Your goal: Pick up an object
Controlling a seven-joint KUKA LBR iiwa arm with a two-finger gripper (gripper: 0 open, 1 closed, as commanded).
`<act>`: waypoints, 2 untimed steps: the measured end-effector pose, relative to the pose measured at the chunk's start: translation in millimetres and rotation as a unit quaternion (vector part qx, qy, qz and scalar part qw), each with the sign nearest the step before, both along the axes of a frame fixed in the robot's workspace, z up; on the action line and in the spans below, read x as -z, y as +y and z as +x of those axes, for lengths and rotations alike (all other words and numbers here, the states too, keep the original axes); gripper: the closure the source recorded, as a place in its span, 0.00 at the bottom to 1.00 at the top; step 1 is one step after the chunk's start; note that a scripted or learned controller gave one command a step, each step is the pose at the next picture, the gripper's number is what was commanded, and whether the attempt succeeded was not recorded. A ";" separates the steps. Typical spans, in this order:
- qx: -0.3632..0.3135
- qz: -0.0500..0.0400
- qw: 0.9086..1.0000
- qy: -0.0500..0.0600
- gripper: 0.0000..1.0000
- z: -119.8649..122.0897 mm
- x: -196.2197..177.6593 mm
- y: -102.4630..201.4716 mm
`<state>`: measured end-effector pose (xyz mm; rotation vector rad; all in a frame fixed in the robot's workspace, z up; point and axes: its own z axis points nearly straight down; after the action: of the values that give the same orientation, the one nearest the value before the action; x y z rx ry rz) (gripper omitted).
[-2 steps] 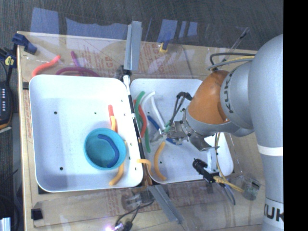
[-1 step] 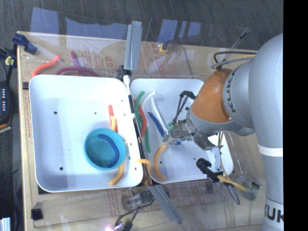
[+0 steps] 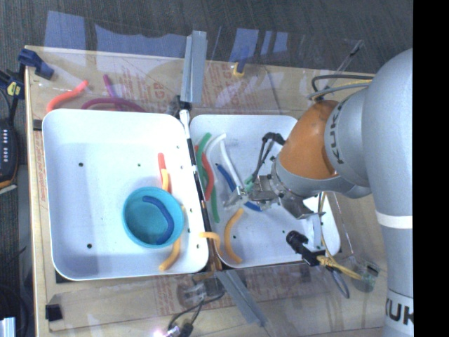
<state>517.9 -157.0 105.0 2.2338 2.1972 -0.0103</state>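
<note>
I can't tell if the gripper [image 3: 247, 194] is open or closed, because its tip is low in the right bin [image 3: 280, 128] among a little heap of bendy strips and the arm [image 3: 351, 153] hides part of it. A blue strip [image 3: 226, 176] lies right at the tip, with a white strip [image 3: 226, 161], a green strip [image 3: 205, 149] and a red strip [image 3: 208, 175] just beside it. A yellow strip [image 3: 231, 234] curls nearer the front wall. The big grey arm with its orange band comes in from the right. In the left bin [image 3: 91, 160] sits a blue bowl [image 3: 151, 217], with an orange strip [image 3: 173, 256] next to it.
</note>
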 end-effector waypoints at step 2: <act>-0.004 0.007 1.000 0.004 1.00 37.8 4.5 -22.5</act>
<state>555.7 -179.6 100.5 2.2362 2.2159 -0.0047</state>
